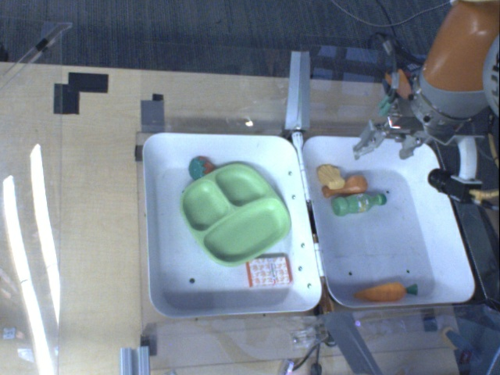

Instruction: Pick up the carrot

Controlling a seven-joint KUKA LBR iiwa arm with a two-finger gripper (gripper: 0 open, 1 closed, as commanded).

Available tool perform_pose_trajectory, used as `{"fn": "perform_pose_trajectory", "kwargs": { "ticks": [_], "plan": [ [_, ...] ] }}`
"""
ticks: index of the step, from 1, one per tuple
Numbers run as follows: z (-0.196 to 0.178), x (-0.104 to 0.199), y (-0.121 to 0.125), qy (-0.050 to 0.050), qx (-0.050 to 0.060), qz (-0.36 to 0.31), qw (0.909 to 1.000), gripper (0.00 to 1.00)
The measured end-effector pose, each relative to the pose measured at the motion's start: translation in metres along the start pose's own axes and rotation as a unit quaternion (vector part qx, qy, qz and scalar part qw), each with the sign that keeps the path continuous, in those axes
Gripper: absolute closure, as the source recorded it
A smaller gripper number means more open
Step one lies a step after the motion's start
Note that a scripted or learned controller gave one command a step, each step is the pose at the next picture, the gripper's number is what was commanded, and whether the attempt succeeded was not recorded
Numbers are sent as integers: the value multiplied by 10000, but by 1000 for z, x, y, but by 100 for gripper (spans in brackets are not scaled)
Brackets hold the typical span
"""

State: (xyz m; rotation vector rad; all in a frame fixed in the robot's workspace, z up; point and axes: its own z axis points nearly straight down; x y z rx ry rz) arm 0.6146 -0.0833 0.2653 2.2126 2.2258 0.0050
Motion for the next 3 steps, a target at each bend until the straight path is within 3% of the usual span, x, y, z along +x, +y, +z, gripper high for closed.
{"fn": "perform_pose_trajectory", "kwargs": {
  "ticks": [1, 2, 3],
  "plan": [
    [95, -2, -6, 0, 0, -1615, 9869, 0],
    [178, -7, 49, 5, 10, -2141, 9768, 0],
    [164, -6, 53, -4, -50, -2152, 9766, 100]
  ]
}}
